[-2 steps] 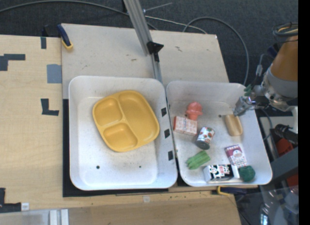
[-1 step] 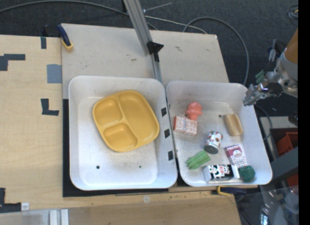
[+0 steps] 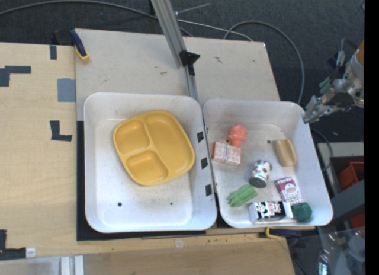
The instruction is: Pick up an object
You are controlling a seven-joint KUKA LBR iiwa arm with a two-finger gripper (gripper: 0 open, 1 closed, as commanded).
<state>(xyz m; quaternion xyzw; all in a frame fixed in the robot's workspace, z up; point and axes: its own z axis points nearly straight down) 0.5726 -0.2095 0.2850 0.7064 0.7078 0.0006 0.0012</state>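
The right bin (image 3: pixel 225 109) holds several small items: an orange-pink toy (image 3: pixel 237 133), a patterned red-and-white carton (image 3: pixel 227 153), a tan bread-like piece (image 3: pixel 285 152), a small can (image 3: pixel 259 173), a green vegetable (image 3: pixel 242 195), a red packet (image 3: pixel 288 188), a black-and-white carton (image 3: pixel 270 210) and a dark green ball (image 3: pixel 302 211). My gripper (image 3: pixel 314 111) hangs at the right bin's upper right corner, just outside its rim and above it, away from all the items. Nothing shows between its fingers.
The left bin (image 3: pixel 98 208) holds a yellow divided plate (image 3: pixel 154 147). A grey metal pole (image 3: pixel 169 22) slants down to the gap between the bins. A blue-and-yellow clamp (image 3: pixel 79 45) sits at the bench's back left. Cables run behind the bench.
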